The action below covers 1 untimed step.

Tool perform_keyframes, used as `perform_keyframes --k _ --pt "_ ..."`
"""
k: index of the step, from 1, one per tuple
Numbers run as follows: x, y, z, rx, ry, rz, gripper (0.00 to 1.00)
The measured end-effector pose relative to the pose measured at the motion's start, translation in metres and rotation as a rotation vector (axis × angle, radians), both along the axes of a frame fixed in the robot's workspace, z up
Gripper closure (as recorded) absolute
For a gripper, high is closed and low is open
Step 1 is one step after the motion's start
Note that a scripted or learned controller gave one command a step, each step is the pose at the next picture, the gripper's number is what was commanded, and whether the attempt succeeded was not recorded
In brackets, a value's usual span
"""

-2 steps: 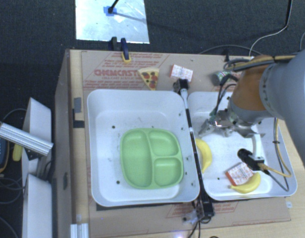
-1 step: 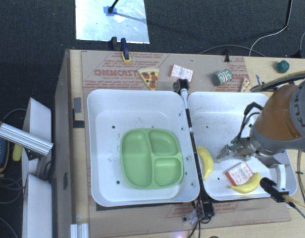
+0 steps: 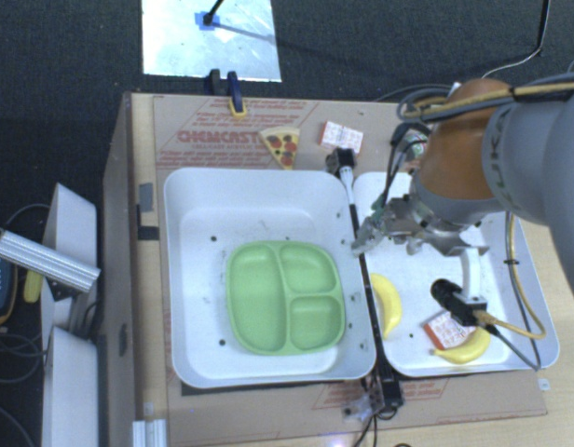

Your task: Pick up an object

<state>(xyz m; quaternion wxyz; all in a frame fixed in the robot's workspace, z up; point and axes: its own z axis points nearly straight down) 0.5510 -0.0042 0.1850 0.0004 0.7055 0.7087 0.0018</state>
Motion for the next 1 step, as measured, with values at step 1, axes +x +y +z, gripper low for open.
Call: perform_keyframes --k 1 --pt "-0.0127 -0.0328 -0.0007 -0.002 0.002 -0.003 0.00"
